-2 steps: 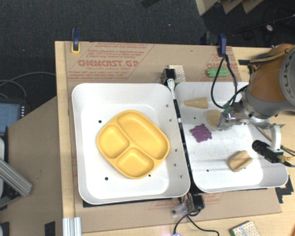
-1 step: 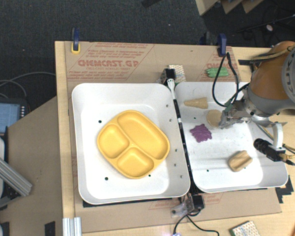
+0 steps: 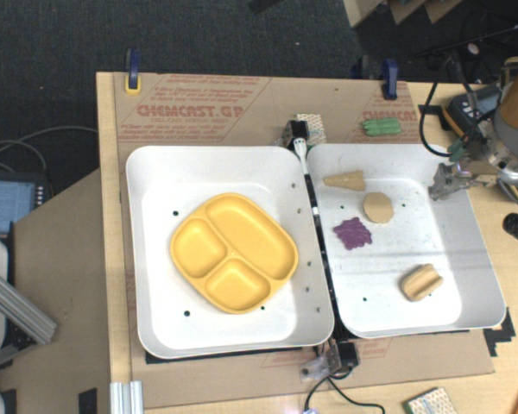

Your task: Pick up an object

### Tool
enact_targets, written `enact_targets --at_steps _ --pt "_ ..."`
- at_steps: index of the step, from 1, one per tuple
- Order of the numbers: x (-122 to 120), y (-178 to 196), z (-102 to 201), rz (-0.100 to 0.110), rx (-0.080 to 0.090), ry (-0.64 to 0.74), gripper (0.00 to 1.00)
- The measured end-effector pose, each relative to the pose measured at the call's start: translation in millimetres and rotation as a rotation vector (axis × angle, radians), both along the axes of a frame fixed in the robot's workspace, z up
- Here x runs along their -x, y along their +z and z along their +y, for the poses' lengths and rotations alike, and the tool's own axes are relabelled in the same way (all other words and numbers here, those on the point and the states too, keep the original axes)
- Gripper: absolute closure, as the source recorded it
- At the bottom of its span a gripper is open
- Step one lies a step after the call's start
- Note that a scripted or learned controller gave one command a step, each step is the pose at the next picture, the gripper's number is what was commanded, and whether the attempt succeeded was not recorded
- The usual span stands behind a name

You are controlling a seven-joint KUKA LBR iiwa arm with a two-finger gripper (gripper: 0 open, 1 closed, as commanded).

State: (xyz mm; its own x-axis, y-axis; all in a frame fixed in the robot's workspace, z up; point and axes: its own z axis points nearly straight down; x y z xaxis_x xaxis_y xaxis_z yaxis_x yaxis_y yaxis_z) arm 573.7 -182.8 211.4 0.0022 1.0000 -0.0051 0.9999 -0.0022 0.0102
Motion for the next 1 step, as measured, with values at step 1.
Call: enact_targets --at_steps 1 --pt "-4.7 82.6 -27.8 -0.001 0.001 0.001 1.0"
